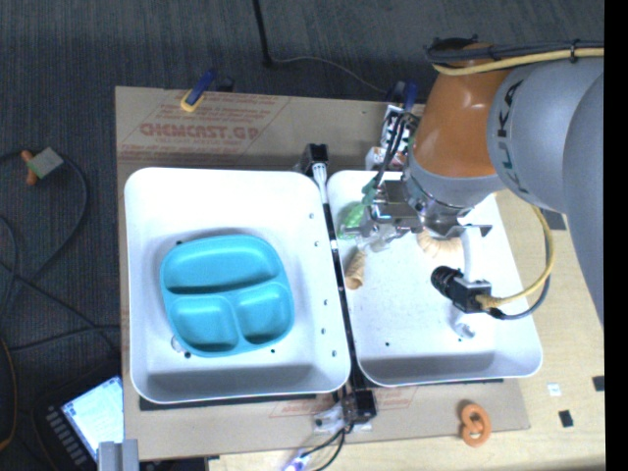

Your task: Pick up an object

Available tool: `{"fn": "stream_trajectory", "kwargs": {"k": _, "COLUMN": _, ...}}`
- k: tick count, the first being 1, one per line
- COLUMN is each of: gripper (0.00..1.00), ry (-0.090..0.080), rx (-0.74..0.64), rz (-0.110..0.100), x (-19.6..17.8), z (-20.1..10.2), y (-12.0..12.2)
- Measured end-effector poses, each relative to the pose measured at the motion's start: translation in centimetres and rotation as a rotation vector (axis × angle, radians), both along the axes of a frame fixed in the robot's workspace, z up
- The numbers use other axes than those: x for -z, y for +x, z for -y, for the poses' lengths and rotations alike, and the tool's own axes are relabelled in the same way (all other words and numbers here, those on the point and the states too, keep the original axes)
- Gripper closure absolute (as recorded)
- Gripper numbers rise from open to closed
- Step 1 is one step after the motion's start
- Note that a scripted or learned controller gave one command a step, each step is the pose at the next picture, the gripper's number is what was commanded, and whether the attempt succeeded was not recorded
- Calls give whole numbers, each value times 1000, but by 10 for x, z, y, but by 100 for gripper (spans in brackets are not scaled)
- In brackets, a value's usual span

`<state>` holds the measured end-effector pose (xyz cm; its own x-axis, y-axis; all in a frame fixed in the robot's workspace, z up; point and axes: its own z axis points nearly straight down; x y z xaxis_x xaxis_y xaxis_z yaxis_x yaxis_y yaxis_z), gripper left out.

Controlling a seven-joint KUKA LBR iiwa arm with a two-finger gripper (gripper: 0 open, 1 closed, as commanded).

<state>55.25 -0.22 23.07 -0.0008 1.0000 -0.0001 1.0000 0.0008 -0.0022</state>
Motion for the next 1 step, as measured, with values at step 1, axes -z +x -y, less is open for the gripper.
{"fn": "stream_trajectory", "kwargs": {"k": 1, "gripper": 100, "ry": 0, "rx": -1, "rz": 0, "x": 14, "z": -59, "y": -62}}
